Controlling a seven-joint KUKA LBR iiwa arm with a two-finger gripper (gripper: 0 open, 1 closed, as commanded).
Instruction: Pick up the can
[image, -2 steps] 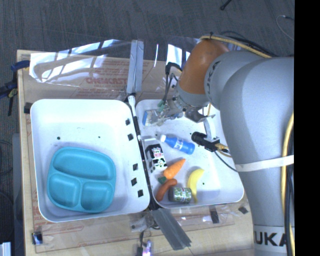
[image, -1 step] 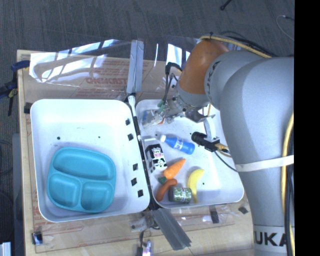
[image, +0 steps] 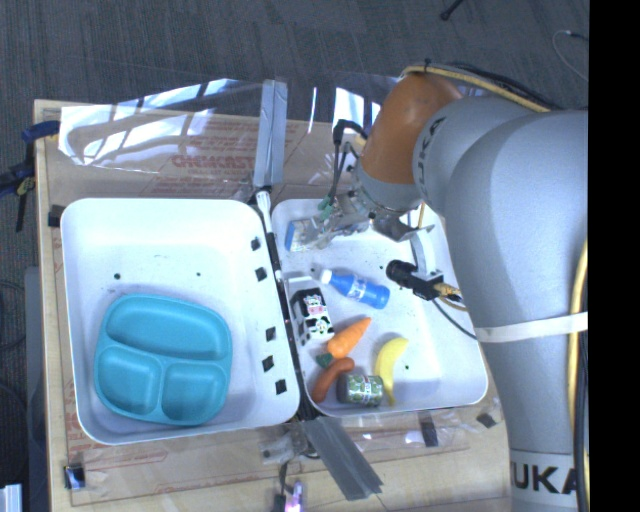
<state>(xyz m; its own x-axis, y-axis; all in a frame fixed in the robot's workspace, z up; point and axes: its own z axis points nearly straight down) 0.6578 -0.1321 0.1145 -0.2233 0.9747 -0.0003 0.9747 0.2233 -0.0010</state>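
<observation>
Green, the can (image: 361, 390) lies at the near edge of my right bin (image: 455, 372) beside the banana (image: 390, 364), far from my gripper (image: 328, 222), so I must still reach over.

1 fixed camera overhead, slanting down on both bins (image: 75, 235).
</observation>
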